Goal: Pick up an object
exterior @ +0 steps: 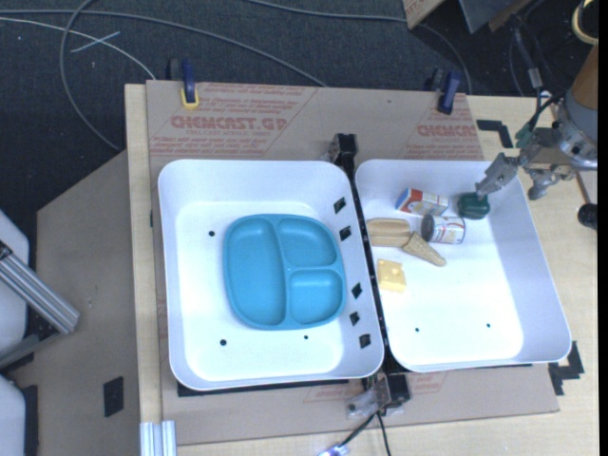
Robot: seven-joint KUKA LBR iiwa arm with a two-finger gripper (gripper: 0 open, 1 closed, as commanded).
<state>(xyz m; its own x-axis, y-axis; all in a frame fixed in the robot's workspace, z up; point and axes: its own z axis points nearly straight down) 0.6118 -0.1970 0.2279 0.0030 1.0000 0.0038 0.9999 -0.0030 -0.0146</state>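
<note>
Green object [474,205] lies just beside 1 finger [496,174] (right bin [494,335]).

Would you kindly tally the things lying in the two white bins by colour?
Blue: 1, the divided plate
Tan: 2, the roll and the cone
Yellow: 1, the block
Green: 1, the round piece
Red and white: 2, the carton and the can
Total: 7

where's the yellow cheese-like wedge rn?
The yellow cheese-like wedge lies in the right white bin, near its left wall, just below the tan cone-shaped piece.
</note>
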